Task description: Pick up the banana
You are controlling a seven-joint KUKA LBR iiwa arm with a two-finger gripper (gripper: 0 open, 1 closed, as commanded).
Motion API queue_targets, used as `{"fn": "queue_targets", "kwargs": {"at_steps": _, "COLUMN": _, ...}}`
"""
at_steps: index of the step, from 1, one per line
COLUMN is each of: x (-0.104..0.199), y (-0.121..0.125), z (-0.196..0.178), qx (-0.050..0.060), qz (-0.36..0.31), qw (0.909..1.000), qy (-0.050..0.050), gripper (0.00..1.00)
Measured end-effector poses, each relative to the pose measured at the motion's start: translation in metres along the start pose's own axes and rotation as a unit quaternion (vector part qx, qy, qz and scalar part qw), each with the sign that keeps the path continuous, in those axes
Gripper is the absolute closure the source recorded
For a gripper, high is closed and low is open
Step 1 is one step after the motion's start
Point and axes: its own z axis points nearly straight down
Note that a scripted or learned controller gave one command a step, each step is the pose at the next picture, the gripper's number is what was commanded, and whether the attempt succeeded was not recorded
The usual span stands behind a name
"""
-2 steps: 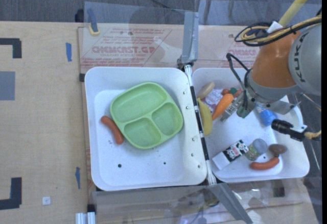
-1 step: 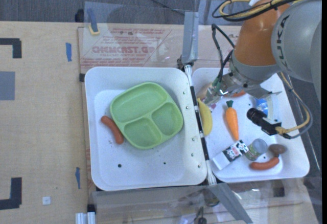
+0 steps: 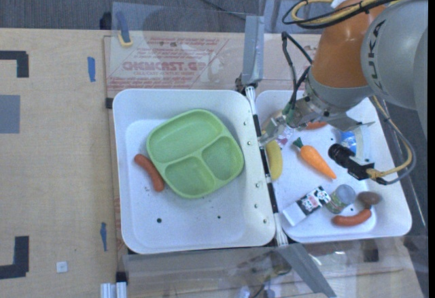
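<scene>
Pincer (image 3: 281,126) poised over the upper left part of the right bin (image 3: 399,216), close to the wall shared with the left bin (image 3: 178,223). Its opening cannot be told from this slanted overhead view, and no object is seen in its hold. The grey arm (image 3: 401,52) with its orange band enters from the right and covers the bin's upper right area.

Banana (image 3: 274,159): lying in the right bin just below the pincer, lengthwise along the left wall and close against it, apart from the pincer.

Other contents of the right bin: a carrot (image 3: 316,160) just right of the banana, lying at a slant with its green top toward the pincer; a small black-and-white carton (image 3: 312,201) near the lower left; a grey round object (image 3: 343,193) beside the carton; a brown rounded object (image 3: 369,199) to the right of that; a red sausage (image 3: 352,219) along the lower edge; a blue item (image 3: 349,139) beneath the arm, too small to identify.

Left bin: a green three-compartment plate (image 3: 196,152) near the centre, with a second sausage (image 3: 149,172) just beside its left rim.

Both bins rest side by side on the pale wooden desk (image 3: 54,154).
</scene>
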Motion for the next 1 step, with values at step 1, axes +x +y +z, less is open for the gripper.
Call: {"fn": "queue_targets", "kwargs": {"at_steps": 1, "x": -0.0152, "y": -0.0645, "z": 0.0003, "qx": 0.001, "qz": 0.011, "qw": 0.9999, "qy": 0.001, "gripper": 0.0}}
